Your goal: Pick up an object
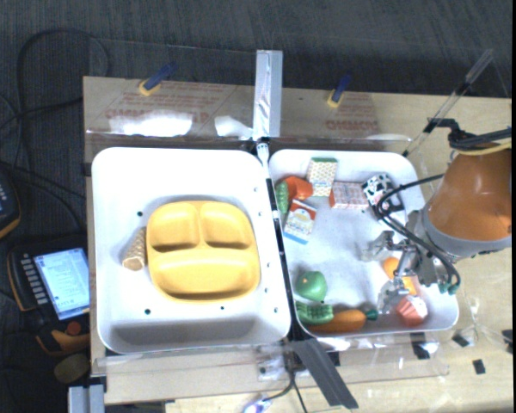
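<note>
closing in on a pick at the lower right of the right bin

hovering low at the lower right of the frame, the gripper (402,275) hangs over the right bin's near corner. its metal fingers blur into cables and clutter, so i cannot tell whether the jaws are spread or pressed together, and nothing shows clearly between them. just beside the fingers lie a small orange piece (390,266) and a red object (410,310); one of these looks like the likely target, though which one i cannot say.

to do this step well, the gripper should pick one item and centre on it, not straddle both. the red object sits close to the right bin (344,243) wall, so a finger may strike the rim; coming straight down with the jaws set along the wall seems safer. the carrot-like piece (344,320) and green ball (310,284) lie further left along the bottom edge, well apart from the fingers. cartons (301,222) crowd the upper left of that bin. the yellow tray (203,249) fills the left bin (112,231).
</note>
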Controlling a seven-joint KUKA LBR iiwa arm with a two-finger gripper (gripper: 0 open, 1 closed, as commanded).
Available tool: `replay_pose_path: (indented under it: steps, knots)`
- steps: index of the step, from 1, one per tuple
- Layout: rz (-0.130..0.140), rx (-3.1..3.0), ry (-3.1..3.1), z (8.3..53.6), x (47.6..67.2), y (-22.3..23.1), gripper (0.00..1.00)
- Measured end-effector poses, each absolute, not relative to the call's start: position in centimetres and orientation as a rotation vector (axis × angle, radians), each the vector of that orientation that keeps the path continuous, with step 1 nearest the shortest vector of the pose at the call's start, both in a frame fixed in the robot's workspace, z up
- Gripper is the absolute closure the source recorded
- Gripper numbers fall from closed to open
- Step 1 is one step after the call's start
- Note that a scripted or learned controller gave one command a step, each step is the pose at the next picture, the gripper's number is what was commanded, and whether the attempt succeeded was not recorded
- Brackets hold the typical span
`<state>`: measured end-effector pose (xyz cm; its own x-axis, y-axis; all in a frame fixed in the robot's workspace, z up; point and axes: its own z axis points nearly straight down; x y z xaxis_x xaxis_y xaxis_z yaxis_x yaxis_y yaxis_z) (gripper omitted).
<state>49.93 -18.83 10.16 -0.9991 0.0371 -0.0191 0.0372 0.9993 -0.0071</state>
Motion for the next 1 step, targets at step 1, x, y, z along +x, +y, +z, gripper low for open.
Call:
replay_pose_path:
  steps: [1]
  knots:
    - [-0.009, 0.163, 3.127, 9.05, 51.12, -16.28, 0.00]
